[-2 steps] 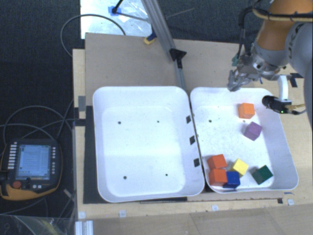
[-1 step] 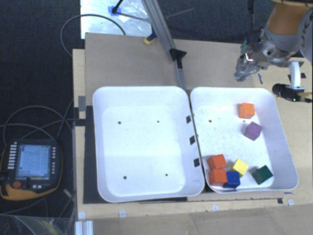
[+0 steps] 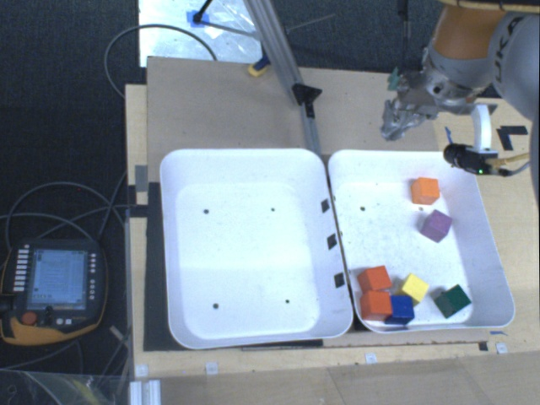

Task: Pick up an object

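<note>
Nothing is picked yet: gripper [image 3: 399,125] hangs above the bench behind the right bin [image 3: 494,251], fingers' state impossible to tell. Blocks wait inside, the orange cube [image 3: 425,190] and purple cube [image 3: 435,225] nearest.

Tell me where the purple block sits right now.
The purple block lies in the right white bin, toward its far right side, just below the lone orange cube and well above the yellow cube.
</note>
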Robot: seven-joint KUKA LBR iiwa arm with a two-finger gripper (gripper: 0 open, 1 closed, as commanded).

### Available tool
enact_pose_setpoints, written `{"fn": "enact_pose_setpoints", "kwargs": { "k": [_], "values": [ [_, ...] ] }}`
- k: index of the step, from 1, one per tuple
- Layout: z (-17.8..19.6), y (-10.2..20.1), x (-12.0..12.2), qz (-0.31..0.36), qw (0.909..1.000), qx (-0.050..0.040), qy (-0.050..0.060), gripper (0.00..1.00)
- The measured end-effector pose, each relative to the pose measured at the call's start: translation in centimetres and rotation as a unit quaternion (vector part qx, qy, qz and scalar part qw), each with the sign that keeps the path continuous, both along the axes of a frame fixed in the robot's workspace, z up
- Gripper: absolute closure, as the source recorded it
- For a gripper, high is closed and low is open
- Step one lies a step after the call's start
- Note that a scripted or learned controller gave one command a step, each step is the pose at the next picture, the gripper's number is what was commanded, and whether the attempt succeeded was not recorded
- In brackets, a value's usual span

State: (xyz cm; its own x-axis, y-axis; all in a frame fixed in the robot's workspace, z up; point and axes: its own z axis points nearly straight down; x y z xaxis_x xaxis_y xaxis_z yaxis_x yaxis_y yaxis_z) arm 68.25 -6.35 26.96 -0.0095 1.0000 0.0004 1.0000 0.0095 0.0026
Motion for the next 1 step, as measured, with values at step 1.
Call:
{"fn": "enact_pose_setpoints", "kwargs": {
  "k": [1],
  "values": [
    [0.22,5.97,-0.43,0.001,1.0000,0.0011,0.001,1.00]
  ]
}}
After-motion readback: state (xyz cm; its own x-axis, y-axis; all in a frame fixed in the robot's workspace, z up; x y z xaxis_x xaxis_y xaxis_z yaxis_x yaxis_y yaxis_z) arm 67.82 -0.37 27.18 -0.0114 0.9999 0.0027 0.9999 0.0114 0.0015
